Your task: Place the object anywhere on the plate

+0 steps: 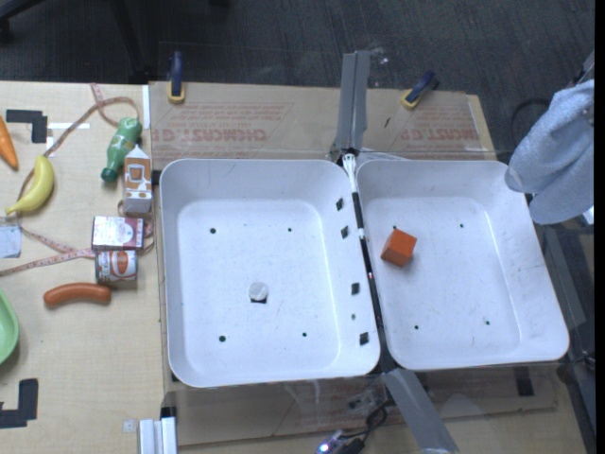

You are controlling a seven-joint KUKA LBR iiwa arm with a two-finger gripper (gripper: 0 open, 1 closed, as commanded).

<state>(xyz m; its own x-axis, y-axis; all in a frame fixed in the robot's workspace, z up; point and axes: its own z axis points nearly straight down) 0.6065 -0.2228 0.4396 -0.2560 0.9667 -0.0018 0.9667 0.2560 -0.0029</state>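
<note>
An orange cube rests tilted on the floor of the right bin, close to that bin's left wall. A small pale round disc lies on the floor of the left bin, slightly left of its middle. A grey part of my arm hangs over the right bin's upper right corner, well away from the cube and above the bin rim.
On the bench left of the bins lie toy foods: a banana, a green bottle, a small carton, a can, a sausage. A green dish pokes in at the left edge. Clamps hold the cardboard behind the bins.
</note>
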